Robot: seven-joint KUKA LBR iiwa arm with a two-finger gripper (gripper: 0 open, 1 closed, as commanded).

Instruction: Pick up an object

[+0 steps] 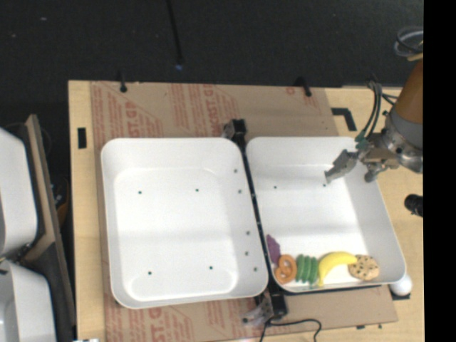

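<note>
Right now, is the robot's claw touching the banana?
Apart. The camera view shows the gripper over the right bin's far end, with bare white floor between it and the banana.

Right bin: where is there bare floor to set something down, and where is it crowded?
The right bin is bare from its far wall to mid-floor. Crowded along the near wall: pretzel, green piece, banana, cookie. The gripper hangs over the far-right corner.

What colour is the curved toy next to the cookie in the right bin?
Yellow: the banana, clearest in the camera view.

smooth white plastic bins (pixel 178 291), cardboard sheet (pixel 185 112)
</note>
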